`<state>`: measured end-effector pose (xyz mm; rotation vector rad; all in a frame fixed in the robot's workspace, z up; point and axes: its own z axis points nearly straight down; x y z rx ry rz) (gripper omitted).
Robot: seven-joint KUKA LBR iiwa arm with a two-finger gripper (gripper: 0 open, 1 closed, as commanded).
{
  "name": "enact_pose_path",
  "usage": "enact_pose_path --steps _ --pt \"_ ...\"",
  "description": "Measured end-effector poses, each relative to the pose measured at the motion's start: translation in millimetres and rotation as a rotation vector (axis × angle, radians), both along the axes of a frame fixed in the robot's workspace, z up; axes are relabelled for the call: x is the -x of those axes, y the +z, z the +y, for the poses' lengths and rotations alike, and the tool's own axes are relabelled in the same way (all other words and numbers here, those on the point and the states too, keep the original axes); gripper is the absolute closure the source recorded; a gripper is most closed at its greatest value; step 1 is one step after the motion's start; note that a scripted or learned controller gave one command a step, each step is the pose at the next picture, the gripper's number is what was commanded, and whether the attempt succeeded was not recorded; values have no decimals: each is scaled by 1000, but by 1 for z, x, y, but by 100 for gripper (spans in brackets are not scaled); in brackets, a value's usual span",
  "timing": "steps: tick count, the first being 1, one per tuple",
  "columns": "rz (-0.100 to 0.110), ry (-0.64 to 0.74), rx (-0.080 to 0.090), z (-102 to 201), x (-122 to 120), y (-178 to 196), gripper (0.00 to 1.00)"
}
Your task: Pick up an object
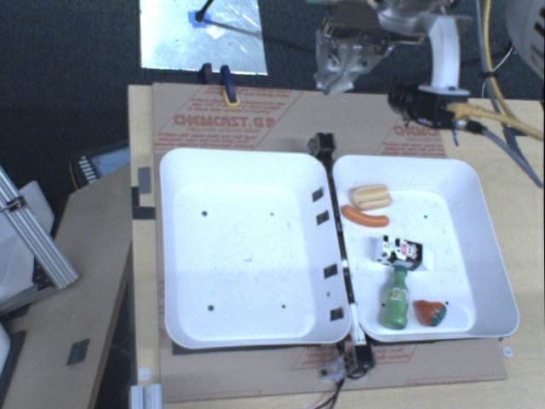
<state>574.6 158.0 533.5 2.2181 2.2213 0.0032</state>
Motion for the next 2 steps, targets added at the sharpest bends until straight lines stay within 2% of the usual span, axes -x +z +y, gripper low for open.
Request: enact_pose_path --steps 1,2 --pt "0 -5 -1 -61 59 3 100" --pt "1 3 -1 -38 43 1 100"
